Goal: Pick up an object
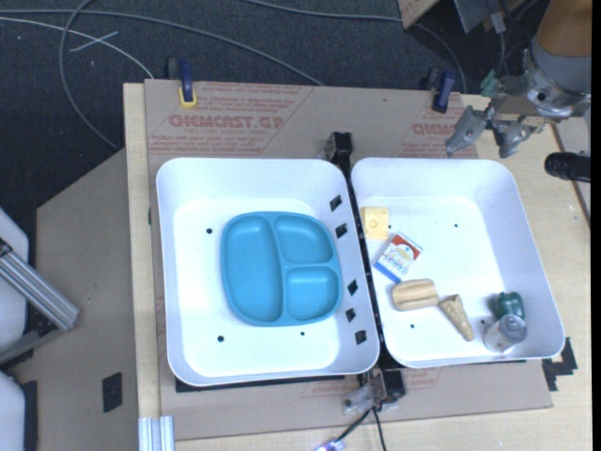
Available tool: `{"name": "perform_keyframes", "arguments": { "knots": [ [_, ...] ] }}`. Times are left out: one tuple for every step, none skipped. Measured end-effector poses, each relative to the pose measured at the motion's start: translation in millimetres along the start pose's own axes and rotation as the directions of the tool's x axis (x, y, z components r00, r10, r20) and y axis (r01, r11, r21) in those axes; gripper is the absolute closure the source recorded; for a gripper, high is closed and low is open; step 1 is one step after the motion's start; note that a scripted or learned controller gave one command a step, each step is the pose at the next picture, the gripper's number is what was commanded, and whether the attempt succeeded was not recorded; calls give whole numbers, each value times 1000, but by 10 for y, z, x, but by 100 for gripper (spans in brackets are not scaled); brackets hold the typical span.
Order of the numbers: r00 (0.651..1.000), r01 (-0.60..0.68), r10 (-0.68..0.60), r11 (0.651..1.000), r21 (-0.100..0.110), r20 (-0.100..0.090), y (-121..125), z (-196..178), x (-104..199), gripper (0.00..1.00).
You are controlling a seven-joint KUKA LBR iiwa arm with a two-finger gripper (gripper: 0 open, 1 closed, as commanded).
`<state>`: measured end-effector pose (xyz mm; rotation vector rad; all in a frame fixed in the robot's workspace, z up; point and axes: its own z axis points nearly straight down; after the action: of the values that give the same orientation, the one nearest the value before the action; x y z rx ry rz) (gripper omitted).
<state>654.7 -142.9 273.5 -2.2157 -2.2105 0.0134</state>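
Bench (282, 111): brown board, printed in red.
Left bin (178, 252): set directly on it.
Right bin (526, 242): set just beside, rims touching.
Clamps: blue-yellow (187, 81) and blue (442, 88), at the far edge.

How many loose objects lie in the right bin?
5: yellow block near the divider, card below it, roll, wedge, green bottle in the near right corner.

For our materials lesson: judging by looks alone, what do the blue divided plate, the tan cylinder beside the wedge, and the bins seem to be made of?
Blue divided plate: likely moulded plastic, with uniform colour, rounded compartment edges and a soft sheen.
Tan cylinder: possibly wood, perhaps a toy bread roll; matt, uneven light-brown tone. Too small to be sure.
Bins: probably thin white plastic, smooth, slightly glossy, with rounded corners.
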Motion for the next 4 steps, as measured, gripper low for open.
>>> {"name": "perform_keyframes", "arguments": {
  "knots": [
    [1000,3,-3,1000,-14,2,17,-89,5,0],
    [1000,2,-2,1000,-10,2,33,350,-59,0],
    [1000,4,-4,1000,-10,1,116,807,-26,0],
    [1000,3,-3,1000,-10,1,116,1226,-29,0]
  ]
}}
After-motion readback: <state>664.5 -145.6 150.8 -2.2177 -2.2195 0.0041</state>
